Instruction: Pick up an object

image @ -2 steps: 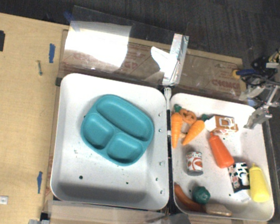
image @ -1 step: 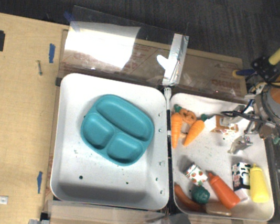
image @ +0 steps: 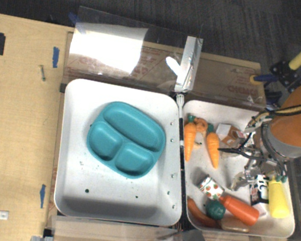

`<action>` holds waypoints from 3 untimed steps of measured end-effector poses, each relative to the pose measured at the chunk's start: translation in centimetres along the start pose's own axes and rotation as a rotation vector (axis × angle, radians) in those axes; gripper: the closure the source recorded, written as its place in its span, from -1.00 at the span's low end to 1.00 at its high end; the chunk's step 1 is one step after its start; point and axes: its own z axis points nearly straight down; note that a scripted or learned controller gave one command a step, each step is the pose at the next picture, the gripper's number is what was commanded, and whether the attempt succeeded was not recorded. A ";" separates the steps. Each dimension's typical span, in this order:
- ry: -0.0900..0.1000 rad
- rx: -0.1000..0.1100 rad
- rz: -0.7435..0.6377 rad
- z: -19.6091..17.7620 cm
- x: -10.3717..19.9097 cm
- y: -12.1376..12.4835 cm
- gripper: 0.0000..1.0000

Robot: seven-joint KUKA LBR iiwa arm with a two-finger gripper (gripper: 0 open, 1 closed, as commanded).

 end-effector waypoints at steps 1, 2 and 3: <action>-0.003 -0.001 0.125 -0.1 -1.3 6.2 -1.00; -0.002 0.006 0.213 -0.1 9.8 -3.0 -1.00; -0.014 0.006 0.206 -1.2 9.2 -2.7 1.00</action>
